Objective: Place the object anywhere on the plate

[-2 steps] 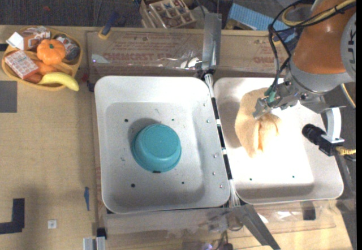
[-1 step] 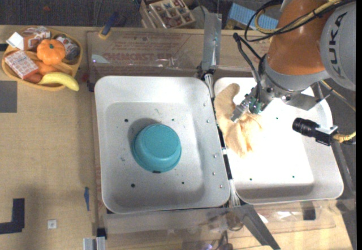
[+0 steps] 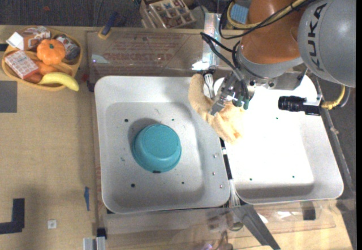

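Observation:
A round teal plate (image 3: pixel 157 147) lies in the middle of the left white bin (image 3: pixel 113 102). A tan, floppy, bread-like object (image 3: pixel 226 123) stretches across the divide between the two bins, from the left bin's back right corner down towards the right bin (image 3: pixel 294 152). My gripper (image 3: pixel 229 102) is right over its middle, with the fingers closed on it. The tan piece passes between them and droops on both sides. The gripper is up and to the right of the plate, well apart from it.
A wicker basket (image 3: pixel 11 68) with toy fruit, a banana and an orange pumpkin sits on the bench at far left. A clear panel (image 3: pixel 147 51) lies behind the left bin. Boxes and cables clutter the floor at the back. A black cylinder (image 3: pixel 294 104) sticks out beside the arm.

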`<state>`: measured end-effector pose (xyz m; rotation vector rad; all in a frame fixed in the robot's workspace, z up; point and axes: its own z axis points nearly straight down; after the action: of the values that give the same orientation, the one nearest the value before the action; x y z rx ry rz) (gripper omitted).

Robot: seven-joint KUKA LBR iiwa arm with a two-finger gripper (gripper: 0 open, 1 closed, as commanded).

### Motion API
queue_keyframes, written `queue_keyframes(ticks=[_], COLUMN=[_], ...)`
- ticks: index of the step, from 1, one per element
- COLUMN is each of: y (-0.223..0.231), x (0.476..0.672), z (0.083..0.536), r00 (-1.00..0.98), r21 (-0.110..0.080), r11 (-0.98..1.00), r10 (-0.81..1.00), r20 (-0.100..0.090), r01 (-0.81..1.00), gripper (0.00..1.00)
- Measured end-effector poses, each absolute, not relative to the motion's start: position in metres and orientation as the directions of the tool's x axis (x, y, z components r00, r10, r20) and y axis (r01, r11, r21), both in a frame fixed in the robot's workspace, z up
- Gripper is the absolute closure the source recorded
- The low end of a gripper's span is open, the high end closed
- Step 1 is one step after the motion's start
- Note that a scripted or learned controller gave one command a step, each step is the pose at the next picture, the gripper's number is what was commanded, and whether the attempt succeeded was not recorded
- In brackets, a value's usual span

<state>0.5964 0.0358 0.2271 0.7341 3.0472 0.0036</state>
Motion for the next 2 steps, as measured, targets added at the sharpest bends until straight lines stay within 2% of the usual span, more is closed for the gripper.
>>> queue_keyframes(ticks=[1,2], y=[0.082,0.131], x=[0.609,0.623], z=[0.237,0.231], r00=[-0.997,-1.0], r21=[0.003,0.003], r11=[0.997,1.0], r10=[0.074,-0.001], r20=[-0.009,-0.008], r01=[0.074,-0.001], gripper=[1.0,1.0])
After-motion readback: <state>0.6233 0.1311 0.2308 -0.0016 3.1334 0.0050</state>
